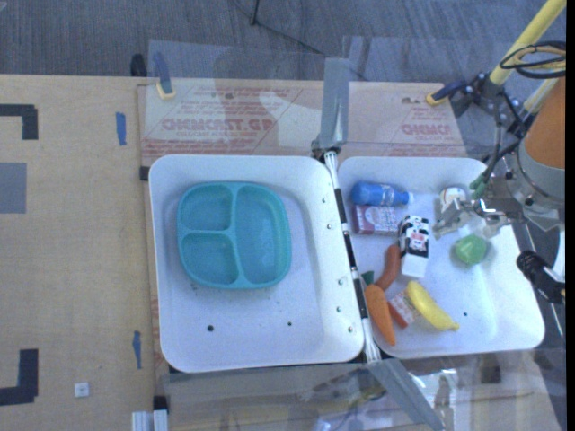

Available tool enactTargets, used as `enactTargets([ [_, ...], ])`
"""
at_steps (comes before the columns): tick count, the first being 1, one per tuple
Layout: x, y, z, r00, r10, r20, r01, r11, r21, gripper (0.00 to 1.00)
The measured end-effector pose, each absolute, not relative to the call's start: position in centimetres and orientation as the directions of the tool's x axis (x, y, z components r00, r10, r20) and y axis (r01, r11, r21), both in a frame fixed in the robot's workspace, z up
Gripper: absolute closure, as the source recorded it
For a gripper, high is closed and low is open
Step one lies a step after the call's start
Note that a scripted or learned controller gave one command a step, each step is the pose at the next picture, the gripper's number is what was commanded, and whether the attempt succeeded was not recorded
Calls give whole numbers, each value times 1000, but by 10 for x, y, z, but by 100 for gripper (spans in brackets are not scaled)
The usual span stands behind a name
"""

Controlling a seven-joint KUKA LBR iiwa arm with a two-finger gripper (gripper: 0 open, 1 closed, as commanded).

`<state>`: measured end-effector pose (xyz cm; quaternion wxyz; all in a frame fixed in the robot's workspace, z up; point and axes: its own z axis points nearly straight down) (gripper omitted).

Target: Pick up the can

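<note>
Camera view puts my pincer [454, 206] over the right bin [512, 326], above the green apple [470, 250]; whether it is released or clenched I cannot tell. The can [377, 218] lies well apart, beside the blue bottle [379, 193].

Teal plate [234, 235], yellow banana [431, 305], maroon can [377, 218].

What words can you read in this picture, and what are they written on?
"CHEMCRT.GR", roughly, in faded red on the cardboard sheet behind the left bin; not sure of every letter.
Red print on the cardboard behind the right bin: too blurred to read.
Labels on the can, blue bottle and small carton: too small to read.
</note>
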<state>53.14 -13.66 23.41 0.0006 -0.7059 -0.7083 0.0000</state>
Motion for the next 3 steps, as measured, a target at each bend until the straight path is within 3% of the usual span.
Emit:
enactTargets([
  [1,531,-137,234,-3,1000,1,1000,3,-1,0],
  [2,593,-191,209,-41,999,-2,999,41,3,0],
  [3,608,-214,97,-36,999,1,999,36,5,0],
])
